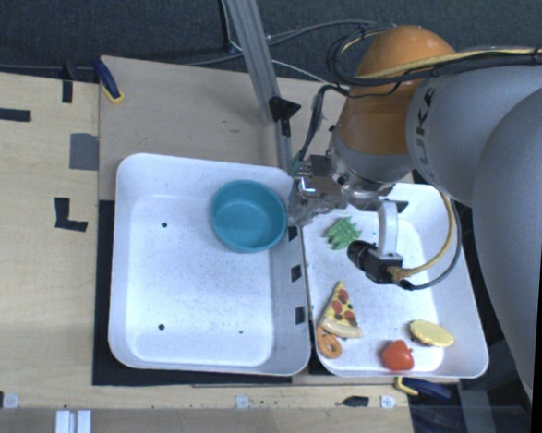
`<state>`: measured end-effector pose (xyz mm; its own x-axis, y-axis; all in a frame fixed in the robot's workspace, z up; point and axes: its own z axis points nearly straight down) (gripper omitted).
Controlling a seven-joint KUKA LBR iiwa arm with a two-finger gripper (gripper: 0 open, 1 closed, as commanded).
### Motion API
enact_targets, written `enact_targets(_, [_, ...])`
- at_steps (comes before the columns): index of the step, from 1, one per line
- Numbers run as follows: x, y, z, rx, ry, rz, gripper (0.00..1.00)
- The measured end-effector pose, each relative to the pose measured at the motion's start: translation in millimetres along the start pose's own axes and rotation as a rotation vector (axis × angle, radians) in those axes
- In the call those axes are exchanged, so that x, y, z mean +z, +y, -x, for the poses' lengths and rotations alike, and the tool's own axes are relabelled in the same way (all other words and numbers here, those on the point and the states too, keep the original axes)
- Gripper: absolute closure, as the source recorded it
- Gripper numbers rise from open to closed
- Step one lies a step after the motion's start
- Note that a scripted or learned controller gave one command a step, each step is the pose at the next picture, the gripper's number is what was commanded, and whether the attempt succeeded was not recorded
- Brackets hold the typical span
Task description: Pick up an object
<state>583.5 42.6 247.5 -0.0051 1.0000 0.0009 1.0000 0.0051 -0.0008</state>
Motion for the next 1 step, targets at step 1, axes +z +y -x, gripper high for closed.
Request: enact_targets(1, [6.5,14.5,-55.7,0.001,-0.001,0.0,1.0])
